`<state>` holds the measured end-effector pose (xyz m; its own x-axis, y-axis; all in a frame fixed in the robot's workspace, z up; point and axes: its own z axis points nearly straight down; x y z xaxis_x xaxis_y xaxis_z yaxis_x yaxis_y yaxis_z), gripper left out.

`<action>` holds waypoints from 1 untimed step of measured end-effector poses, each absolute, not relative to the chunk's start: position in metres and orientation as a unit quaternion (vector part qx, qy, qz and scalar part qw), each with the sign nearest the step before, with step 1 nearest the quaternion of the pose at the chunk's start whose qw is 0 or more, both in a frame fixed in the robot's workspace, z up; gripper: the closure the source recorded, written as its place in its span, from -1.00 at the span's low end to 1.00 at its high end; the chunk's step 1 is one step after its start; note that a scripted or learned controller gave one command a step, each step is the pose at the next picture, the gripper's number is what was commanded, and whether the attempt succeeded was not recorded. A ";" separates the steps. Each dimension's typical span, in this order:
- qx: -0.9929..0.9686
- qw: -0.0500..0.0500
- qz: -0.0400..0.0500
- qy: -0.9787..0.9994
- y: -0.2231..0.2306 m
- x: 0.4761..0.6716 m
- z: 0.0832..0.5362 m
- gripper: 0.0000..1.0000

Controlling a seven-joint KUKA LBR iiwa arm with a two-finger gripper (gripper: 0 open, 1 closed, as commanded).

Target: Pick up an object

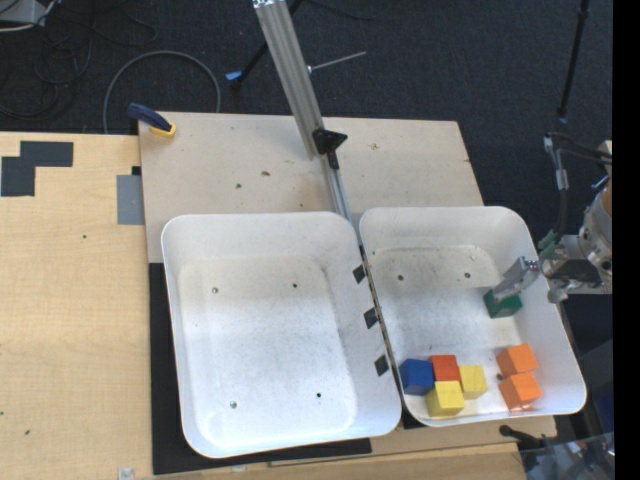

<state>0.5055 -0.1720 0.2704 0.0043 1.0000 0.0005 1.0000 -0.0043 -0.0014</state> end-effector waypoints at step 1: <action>-0.707 0.003 0.002 -0.707 -0.209 0.573 0.135 -1.00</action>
